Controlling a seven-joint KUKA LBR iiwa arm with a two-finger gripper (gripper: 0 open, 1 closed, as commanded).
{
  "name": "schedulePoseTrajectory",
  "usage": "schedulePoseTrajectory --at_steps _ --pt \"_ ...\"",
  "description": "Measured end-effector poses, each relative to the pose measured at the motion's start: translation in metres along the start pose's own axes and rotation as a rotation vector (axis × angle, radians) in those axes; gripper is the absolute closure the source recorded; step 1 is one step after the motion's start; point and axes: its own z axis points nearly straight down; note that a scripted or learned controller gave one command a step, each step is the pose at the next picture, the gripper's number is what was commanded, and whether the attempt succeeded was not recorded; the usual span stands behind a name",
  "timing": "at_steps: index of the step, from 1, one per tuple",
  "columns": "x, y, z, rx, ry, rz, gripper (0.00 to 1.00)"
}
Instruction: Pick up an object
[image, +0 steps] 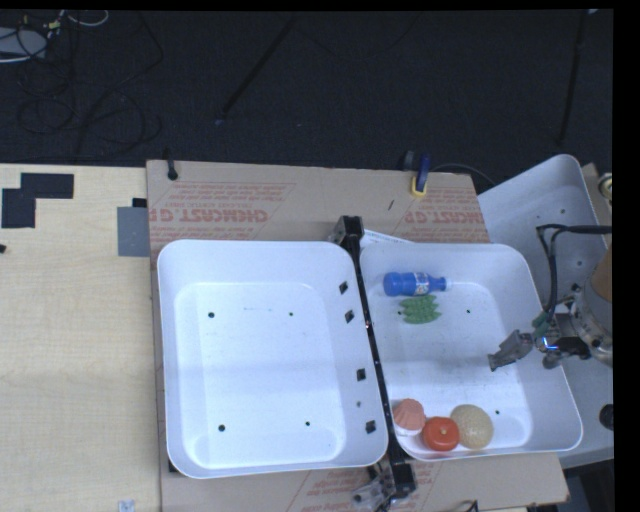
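Note:
In the right bin (520, 262) a blue bottle (413, 284) lies on its side near the far wall. A small green leafy item (421, 310) sits just in front of it. At the bin's near edge, three round items rest in a row: a pink one (408, 413), a red one (440, 433) and a beige one (472, 425). My gripper (528, 354) hovers over the right side of this bin. It is open, with nothing between its fingers (507, 352). It is well apart from all the objects.
The left bin (167, 330) stands beside the right one, with a black divider strip (362, 330) between them. Both rest on a cardboard sheet (250, 205). Cables and the arm's wrist (585, 335) crowd the right edge.

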Motion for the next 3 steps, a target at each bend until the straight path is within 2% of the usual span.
schedulePoseTrajectory --at_steps 1,2,3 --pt "-0.001 0.000 -0.010 0.001 0.000 0.000 1.00" --pt "-0.002 0.000 -0.019 0.002 0.001 0.002 1.00" --pt "-0.011 0.027 0.010 0.001 0.000 -0.005 1.00"
